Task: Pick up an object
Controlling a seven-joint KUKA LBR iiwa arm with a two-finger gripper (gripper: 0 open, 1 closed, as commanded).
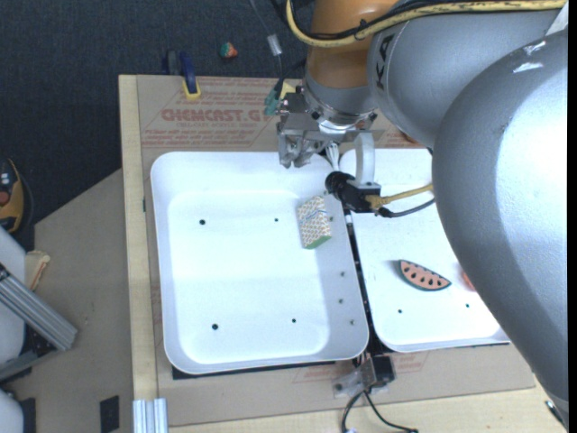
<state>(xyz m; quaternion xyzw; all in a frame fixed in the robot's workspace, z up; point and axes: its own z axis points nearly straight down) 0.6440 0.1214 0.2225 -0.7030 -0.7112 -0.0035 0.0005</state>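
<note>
Left bin [180, 242]: patterned object [314, 221] lies just below the gripper [302, 156], apart from it. You can't tell the jaw state; the wrist hides it. Right bin [424, 327] is arm-cut, with a watermelon slice [424, 276] further right. Cardboard bench [216, 115], dark floor.

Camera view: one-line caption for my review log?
Gripper at the left bin's far rim, near a patterned object; watermelon-slice toy in the right bin.
</note>
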